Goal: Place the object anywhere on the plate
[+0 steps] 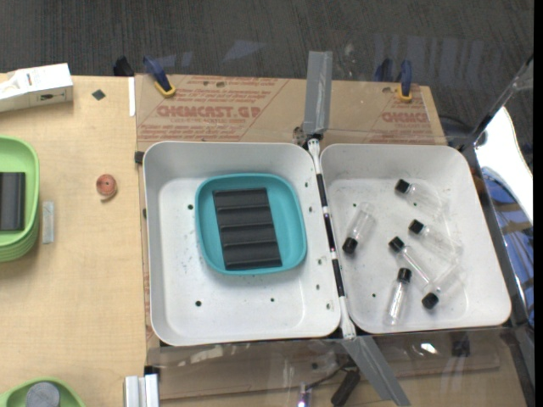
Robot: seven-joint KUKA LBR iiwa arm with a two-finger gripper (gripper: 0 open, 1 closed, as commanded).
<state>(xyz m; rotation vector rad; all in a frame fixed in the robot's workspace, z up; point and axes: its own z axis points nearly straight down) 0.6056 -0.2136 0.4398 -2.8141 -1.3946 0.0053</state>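
A teal plate point(208, 195) with rounded corners lies in the left white bin point(170, 295), a little above its middle. A black ridged block point(246, 227) rests on the plate and covers most of its centre. In the right white bin point(373, 312) several clear vials with black caps lie scattered. One vial point(358, 230) is near the bin's left wall. Another vial point(397, 293) lies toward the front, and a third point(411, 191) toward the back.
A grey bar point(318, 91) stands at the back between the bins. Cardboard point(221, 108) held by blue and yellow clamps lies behind them. On the wooden bench at left are a green tray point(25, 164), a small pink disc point(105, 185) and a white box point(34, 86).
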